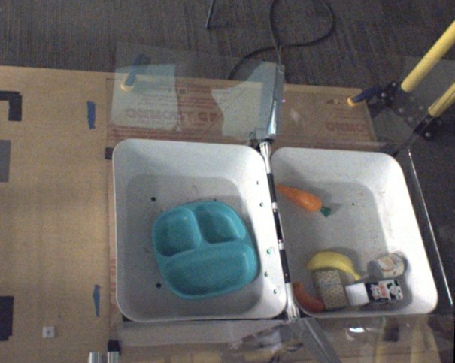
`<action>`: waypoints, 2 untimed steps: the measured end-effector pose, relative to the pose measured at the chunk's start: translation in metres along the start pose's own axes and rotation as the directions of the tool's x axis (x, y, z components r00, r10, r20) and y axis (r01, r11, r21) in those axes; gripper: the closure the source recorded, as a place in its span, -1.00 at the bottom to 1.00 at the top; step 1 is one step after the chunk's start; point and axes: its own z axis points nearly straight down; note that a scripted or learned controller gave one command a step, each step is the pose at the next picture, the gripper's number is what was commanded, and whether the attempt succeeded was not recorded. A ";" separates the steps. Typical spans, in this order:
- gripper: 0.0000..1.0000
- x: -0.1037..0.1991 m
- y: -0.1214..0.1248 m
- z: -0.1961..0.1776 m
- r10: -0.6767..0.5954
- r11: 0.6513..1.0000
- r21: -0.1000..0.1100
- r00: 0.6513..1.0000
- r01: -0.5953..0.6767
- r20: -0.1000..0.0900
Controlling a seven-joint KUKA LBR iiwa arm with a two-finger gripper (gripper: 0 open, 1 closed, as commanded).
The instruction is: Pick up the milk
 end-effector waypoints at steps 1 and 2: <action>1.00 0.048 0.047 0.000 0.421 0.907 0.002 0.907 -0.421 0.000; 1.00 0.055 -0.080 0.000 0.420 0.908 0.008 0.908 -0.420 0.000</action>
